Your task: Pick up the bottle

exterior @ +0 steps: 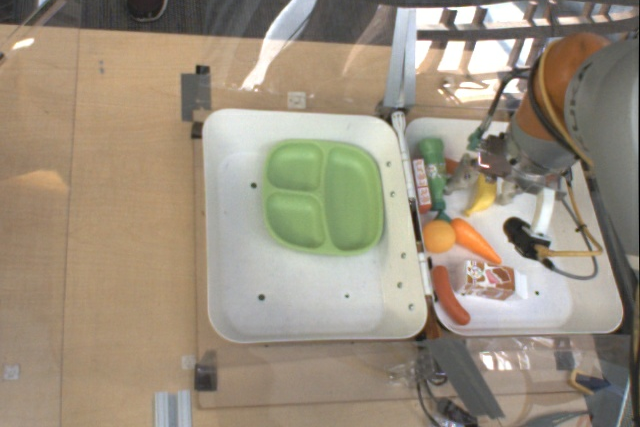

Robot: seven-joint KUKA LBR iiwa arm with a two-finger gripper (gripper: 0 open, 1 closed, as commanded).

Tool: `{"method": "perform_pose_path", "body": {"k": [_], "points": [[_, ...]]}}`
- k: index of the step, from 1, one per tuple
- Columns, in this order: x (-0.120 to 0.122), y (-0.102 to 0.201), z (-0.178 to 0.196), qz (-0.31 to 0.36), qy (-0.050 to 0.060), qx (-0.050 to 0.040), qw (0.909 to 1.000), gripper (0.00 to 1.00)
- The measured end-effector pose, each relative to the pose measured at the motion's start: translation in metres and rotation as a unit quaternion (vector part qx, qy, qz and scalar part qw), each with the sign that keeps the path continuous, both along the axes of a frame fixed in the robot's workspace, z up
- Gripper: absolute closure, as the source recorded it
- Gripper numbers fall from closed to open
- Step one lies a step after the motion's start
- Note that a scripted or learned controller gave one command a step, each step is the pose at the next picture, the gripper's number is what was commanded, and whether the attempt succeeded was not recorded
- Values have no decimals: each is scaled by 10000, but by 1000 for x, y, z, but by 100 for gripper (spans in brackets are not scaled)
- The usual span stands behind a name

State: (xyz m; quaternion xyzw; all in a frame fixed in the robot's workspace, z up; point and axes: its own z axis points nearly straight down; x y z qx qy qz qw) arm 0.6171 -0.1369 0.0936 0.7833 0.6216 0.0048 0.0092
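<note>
The bottle [428, 171] is green with a red and white label. It lies lengthwise against the left wall of the right bin [590, 310]. My gripper [474, 165] hangs low over the back of that bin, just right of the bottle and a small gap away from it. Nothing shows in its grasp. The grey wrist and orange band [560, 80] rise behind it to the right.
In the right bin lie a yellow banana [483, 196], an orange [438, 236], a carrot [476, 238], a red sausage [450, 296] and a brown carton [489, 280]. A black cable [522, 235] trails from the arm. The left bin [300, 305] holds a green divided plate [325, 195].
</note>
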Motion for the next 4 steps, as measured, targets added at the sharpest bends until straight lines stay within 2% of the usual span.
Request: {"method": "perform_pose_path", "body": {"k": [1, 2, 3, 4], "points": [[16, 10, 0, 700, 0, -50, 9975, 0], [40, 20, 0, 2109, 36, -126, 9774, 0], [43, 27, 13, 2148, -9, -89, 9766, 100], [9, 118, 93, 156, 63, 46, 9998, 100]]}}
